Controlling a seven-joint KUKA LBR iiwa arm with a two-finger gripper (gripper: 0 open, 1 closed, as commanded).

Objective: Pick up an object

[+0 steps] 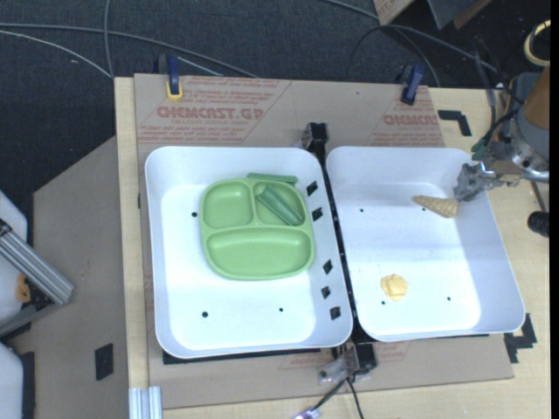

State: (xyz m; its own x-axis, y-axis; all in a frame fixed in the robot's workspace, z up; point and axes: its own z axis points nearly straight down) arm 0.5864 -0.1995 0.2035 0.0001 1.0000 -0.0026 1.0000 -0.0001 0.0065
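Reading "CHEMCAST GP", printed board [210, 112] lies beneath white bins [175, 260].

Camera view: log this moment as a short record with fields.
left bin: white, shallow; holds a green divided plastic plate
plate's upper right compartment: a green stick-like piece
right bin: holds a tan waffle cone and a small yellow lump
gripper: at the right bin's upper right, beside the cone's wide end
cone: lying flat

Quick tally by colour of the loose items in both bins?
Green: 2, divided plate and the green piece lying in its upper right compartment
Tan: 1, cone
Yellow: 1, small lump
Total: 4
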